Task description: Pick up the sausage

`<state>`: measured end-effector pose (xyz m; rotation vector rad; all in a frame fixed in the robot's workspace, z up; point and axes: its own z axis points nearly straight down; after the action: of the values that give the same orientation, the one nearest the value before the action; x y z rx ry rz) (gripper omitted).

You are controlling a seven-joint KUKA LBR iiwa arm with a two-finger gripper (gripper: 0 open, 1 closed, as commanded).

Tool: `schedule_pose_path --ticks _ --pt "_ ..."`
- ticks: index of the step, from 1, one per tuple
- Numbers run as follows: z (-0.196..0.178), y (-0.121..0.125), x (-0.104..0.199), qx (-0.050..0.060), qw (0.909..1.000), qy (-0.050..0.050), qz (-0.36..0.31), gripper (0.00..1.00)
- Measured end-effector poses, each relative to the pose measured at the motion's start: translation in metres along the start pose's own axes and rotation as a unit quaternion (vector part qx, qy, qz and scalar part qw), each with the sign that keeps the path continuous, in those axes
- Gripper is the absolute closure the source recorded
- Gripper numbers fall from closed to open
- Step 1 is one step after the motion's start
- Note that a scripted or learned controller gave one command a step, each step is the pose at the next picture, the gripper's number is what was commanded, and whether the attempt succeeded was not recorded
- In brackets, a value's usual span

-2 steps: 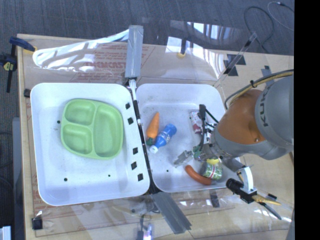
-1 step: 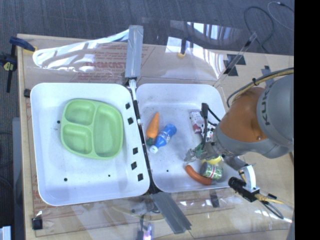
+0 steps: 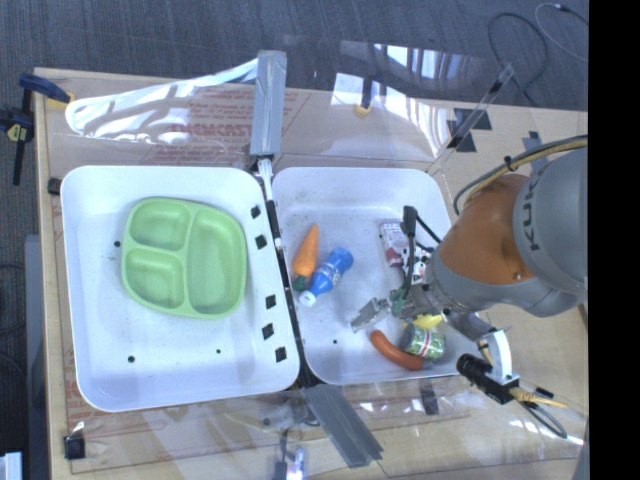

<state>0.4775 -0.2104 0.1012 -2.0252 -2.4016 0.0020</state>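
Camera view, read from the left: a green divided plate point(image 3: 185, 256) sits in the left bin point(image 3: 90, 368), well away from the gripper point(image 3: 385, 309) and across the divider from it, probably as a place to set things down. In the right bin point(image 3: 340, 193), an orange carrot point(image 3: 306, 251) and a blue bottle point(image 3: 327, 272) lie side by side to the gripper's left, loose and tilted as if simply scattered for picking. The gripper hangs low over the bin floor with a grey finger point(image 3: 368, 314) reaching out to the left; whether it is spread or closed I cannot tell from this slant, and nothing shows between its fingers. Just below the gripper and a little to its right lies the sausage point(image 3: 392, 350), reddish-brown, flat on the floor near the bin's front wall and touching a small green can point(image 3: 425, 342). That crowding likely makes a clean grasp harder. A white packet point(image 3: 392, 242) lies just above the gripper.
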Motion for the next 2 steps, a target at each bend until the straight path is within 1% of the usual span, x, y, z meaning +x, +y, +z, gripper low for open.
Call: schedule_pose_path --ticks 1,2 --pt "0.009 0.0 0.001 0.001 0.9996 0.002 -0.028 0.0" --pt "-0.001 0.0 0.001 0.0 0.9995 0.001 -0.031 1.0"
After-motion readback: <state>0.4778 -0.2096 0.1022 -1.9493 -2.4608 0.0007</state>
